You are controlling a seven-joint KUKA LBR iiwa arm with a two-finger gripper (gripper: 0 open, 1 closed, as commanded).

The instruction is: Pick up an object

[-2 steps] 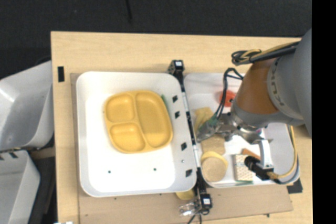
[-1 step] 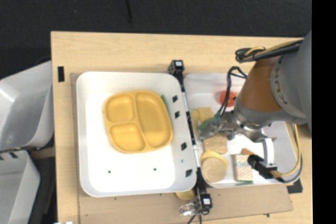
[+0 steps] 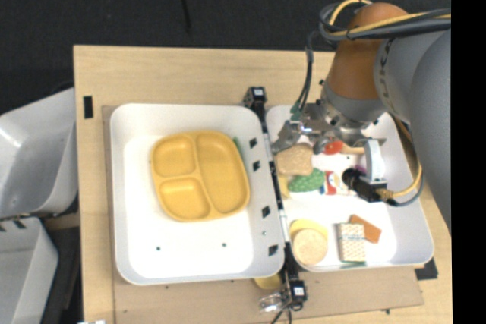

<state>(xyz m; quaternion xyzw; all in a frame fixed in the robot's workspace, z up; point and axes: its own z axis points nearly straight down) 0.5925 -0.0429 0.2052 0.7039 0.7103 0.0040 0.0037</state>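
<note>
One yellow divided plate (image 3: 200,175) lies in the left bin (image 3: 129,239). The gripper (image 3: 310,134) hangs over the right bin's (image 3: 406,235) far-left corner; finger state cannot be told.

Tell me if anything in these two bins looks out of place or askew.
Nothing looks spilled or damaged. The yellow divided plate lies slightly askew in the left bin. The small items, including a round cracker, crowd the right bin under the arm.

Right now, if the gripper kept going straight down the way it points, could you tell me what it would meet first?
Probably the tan bread-like piece, lying just under the gripper in the right bin. Depth is unclear from above, so it could land on the green item beside it.
</note>
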